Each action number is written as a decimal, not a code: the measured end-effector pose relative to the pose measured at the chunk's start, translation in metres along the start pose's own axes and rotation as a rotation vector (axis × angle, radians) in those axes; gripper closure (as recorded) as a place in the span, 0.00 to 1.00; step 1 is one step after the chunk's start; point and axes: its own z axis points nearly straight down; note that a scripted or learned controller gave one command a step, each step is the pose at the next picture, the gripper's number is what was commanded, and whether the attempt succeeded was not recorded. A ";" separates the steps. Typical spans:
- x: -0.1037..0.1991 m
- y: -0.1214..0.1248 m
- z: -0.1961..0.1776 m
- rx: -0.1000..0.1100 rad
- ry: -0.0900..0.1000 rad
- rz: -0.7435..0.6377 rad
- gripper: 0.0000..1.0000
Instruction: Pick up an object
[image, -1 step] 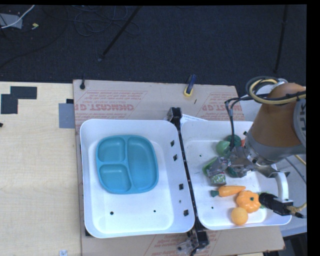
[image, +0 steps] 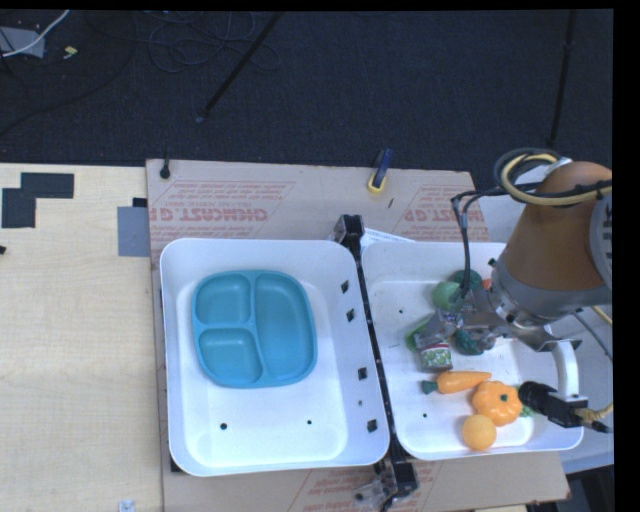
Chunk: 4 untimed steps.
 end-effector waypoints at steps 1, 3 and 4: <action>-0.009 -0.004 0.051 0.005 0.001 0.001 0.00; -0.015 -0.004 0.116 0.000 0.001 0.004 0.00; -0.016 -0.003 0.104 -0.001 0.001 0.012 1.00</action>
